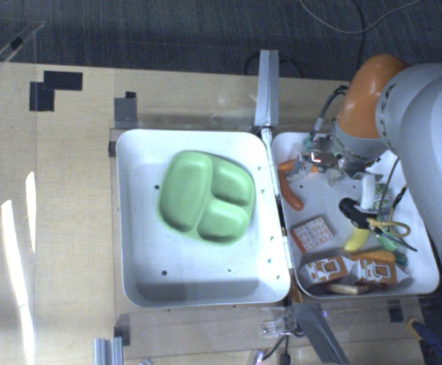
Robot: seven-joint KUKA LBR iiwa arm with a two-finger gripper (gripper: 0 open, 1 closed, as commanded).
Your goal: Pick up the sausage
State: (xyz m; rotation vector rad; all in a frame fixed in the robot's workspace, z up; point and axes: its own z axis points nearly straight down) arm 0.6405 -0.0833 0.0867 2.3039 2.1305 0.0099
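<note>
Reaching in from the right, the grey arm (pixel 422 139) hangs its end effector (pixel 316 158) over the far left part of the right bin (pixel 426 276); whether it is wide or narrow cannot be told. The sausage (pixel 290 192), orange-red, lies against that bin's left wall, just below the end effector, with nothing visibly gripping it. A green divided tray (pixel 205 196) sits in the left bin (pixel 141 280) on the tabletop (pixel 46 226).

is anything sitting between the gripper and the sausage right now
Nothing visible does. The arm's gripper sits in the right white bin, just right of the orange-red sausage lying along the bin's left wall.
</note>
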